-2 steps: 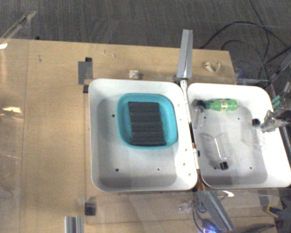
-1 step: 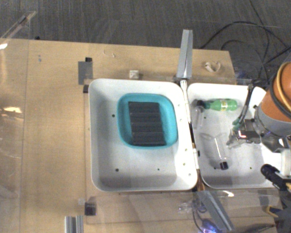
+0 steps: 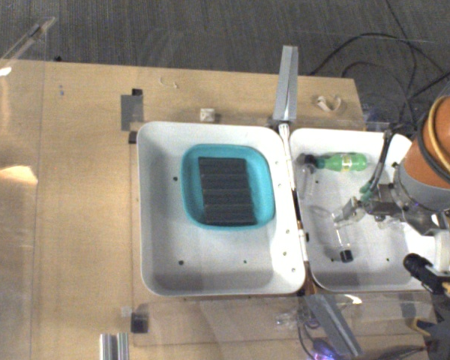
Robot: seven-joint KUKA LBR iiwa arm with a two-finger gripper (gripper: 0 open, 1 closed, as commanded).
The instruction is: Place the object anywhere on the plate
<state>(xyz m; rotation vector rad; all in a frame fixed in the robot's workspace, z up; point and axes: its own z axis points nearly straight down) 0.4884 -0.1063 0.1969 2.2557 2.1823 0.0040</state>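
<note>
A teal plate (image 3: 265, 190) with a dark ridged centre lies in the left bin (image 3: 161, 246), toward its back. In the right bin (image 3: 375, 272), a green bottle (image 3: 343, 161) with a black cap lies on its side near the back wall. A clear bottle (image 3: 337, 237) with a black cap lies near the bin's middle front. My gripper (image 3: 354, 210) reaches in from the right and hangs over the middle of the right bin, just above and right of the clear bottle. Nothing shows held in it.
A grey metal bar (image 3: 286, 85) stands behind the seam between the two bins. Cables (image 3: 375, 47) run across the floor at the back right. The arm's grey and orange body (image 3: 439, 156) covers the right bin's far right side.
</note>
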